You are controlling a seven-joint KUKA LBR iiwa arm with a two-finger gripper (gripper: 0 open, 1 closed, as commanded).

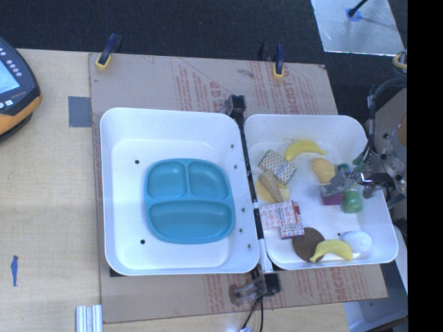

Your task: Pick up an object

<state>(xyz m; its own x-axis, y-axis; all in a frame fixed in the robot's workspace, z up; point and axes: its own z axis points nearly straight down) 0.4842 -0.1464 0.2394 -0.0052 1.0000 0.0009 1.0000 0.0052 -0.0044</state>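
the gripper (354,178) sits low over the right side of the right bin (277,122), reaching in from the right edge, and its metal tips hang among a tight cluster of small things: a grey block (337,183), a purple piece (333,198) just under that, and a green bottle-like toy (353,201) beside them; whether the claw is spread or pressed together i cannot tell, since the tips blur into the cluster, and nothing can be seen clearly pinched between them. the relation that matters is closeness: the green toy lies directly below the tips and the grey and purple pieces just to their left, all touching or nearly touching one another, so the nearest candidate is right under the claw rather than off to one side. the green toy looks to stand with its long axis running up and down the view, which i judge would suit a closing across its narrow width. the other objects lie further left: an orange-yellow lump (322,169) just up-left, a yellow banana (303,148) beyond it, a checkered packet (276,164), and a second banana (332,250) near the front wall. the left bin (124,126) holds a blue divided plate (188,200), well apart from the arm
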